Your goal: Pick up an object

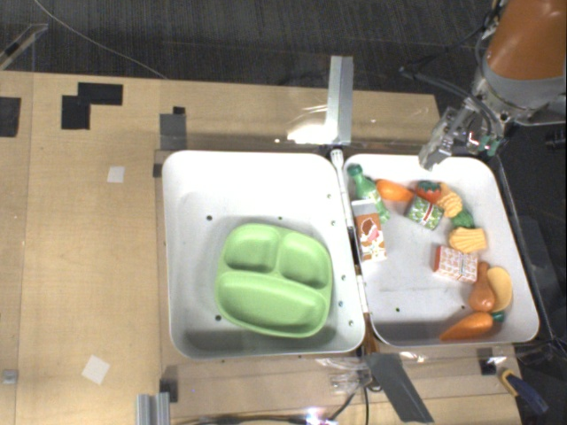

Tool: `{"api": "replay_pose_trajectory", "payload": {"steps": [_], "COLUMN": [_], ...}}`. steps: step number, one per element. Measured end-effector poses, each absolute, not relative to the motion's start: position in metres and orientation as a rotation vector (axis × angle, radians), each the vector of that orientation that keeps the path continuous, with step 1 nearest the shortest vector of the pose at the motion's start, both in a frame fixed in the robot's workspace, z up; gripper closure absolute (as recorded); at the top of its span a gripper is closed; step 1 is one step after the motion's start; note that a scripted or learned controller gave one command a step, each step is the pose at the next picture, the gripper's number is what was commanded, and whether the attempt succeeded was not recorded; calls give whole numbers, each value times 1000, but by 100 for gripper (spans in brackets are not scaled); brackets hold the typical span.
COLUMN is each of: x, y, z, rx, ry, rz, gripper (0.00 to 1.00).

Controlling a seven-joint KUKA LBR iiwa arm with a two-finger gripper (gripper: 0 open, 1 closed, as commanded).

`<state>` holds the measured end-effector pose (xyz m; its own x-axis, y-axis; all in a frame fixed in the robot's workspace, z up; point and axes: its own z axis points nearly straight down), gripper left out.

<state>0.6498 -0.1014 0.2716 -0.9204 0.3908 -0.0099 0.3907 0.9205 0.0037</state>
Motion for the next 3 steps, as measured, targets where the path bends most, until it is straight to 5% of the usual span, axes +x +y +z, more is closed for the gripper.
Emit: {"api": "replay_pose_trajectory", "payload": {"steps": [1,2,3], "x": [651,630,632], "y": [-100,-25,-26], "z": [282,281,291], "rx": [615,836,829], "ry": [3067,3026,3023], "rz": [2,4,4], "gripper": [100,100,100]}}
